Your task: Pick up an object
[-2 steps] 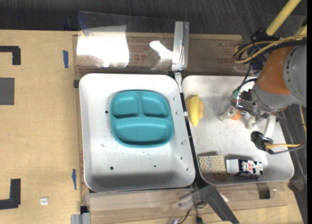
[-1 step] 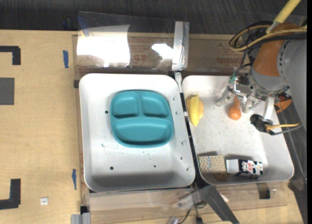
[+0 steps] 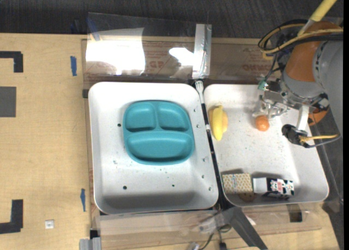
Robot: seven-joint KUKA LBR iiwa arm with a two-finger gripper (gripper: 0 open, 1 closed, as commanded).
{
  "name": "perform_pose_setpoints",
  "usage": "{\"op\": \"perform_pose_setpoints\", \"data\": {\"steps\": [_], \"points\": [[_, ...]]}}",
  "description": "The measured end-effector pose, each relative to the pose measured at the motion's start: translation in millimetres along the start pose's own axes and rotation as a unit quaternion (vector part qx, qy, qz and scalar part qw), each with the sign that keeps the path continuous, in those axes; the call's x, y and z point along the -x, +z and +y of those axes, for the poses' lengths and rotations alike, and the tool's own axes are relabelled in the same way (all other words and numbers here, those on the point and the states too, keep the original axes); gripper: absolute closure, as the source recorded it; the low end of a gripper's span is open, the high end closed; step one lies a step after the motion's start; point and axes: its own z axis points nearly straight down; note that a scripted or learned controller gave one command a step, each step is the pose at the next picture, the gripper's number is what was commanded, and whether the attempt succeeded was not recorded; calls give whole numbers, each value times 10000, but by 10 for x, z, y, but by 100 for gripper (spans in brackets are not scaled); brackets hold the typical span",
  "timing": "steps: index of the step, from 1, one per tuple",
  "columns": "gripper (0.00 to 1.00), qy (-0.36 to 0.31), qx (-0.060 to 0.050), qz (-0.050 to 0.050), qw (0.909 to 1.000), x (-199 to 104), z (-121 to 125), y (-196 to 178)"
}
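Note:
In the right bin (image 3: 240,156), a small orange ball (image 3: 263,124) lies toward the far right. My gripper (image 3: 271,108) hangs just above and slightly behind it, very close to it. I cannot see anything held in it. A yellow banana (image 3: 218,122) lies against the bin's left wall. Along the near wall sit a tan speckled block (image 3: 236,182) and, beside it, a black and white carton (image 3: 278,187) on its side.
The left bin (image 3: 106,178) holds a teal divided plate (image 3: 158,131) in its middle. A clear plastic sheet (image 3: 147,53) stands behind the bins. The grey arm with its orange band (image 3: 305,61) reaches in from the right.

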Motion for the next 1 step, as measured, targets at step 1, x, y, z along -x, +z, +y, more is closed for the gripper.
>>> {"op": "perform_pose_setpoints", "data": {"steps": [1], "points": [[100, 909, -6, 24, 9959, -613, -299, -1138]]}}
